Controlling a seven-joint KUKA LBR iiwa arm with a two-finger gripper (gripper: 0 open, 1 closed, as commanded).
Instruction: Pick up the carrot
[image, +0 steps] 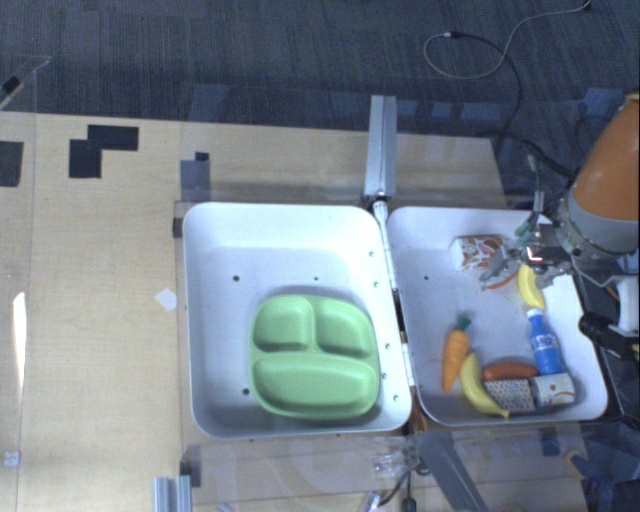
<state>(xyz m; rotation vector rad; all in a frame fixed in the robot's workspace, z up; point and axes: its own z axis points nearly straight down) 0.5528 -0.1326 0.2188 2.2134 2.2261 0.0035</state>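
Note:
The carrot (455, 354), orange with a green top, lies lengthwise in the right bin (428, 300), left of centre and near the front. The gripper (512, 262) hangs at the bin's far right, above and to the right of the carrot and well apart from it. Its fingers (498, 270) are spread, with nothing between them.
In the right bin lie a banana (480, 386) beside the carrot, a sausage (510, 370), a blue bottle (544, 345), a second banana (530, 288) and a wrapped snack (476, 249). The left bin (215, 260) holds a green divided plate (314, 355).

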